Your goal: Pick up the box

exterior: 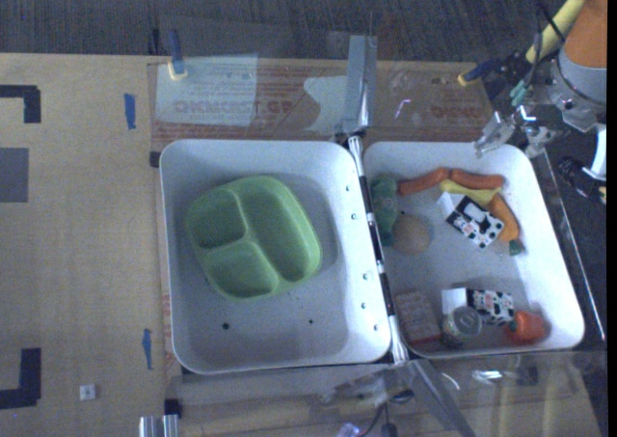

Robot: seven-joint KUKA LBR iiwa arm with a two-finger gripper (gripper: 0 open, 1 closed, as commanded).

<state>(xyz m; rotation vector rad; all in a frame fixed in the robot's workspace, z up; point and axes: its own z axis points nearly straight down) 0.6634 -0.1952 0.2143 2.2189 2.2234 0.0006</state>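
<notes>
**White bins, box at rest, gripper above the far right corner**

White plastic forms two shallow bins set side by side on a tan bench [77,261]. The left bin [183,329] contains a green divided plate [253,234] with three compartments, lying slightly toward the far left of the bin floor. The right bin [554,271] contains the mixed items. The box [475,220], a small carton printed in black and white with a touch of red, lies tilted in the far half of this bin, just in front of an orange sausage-like piece [451,178] and touching an orange carrot-shaped piece [505,216] on its right side. The gripper [505,129] hangs over the far right corner of the right bin, near its rim; the box lies nearer the camera and slightly left of it, apart from the fingers, with the orange piece between them. Whether the fingers stand wide or narrow cannot be told at this resolution. A round tan object [412,232] sits left of the box, beside a green item [385,204] at the bin's left wall. Along the near wall lie a brown block [417,315], a metal can [464,322], a second black-and-white printed carton [494,303] and an orange-red item [526,327].
</notes>
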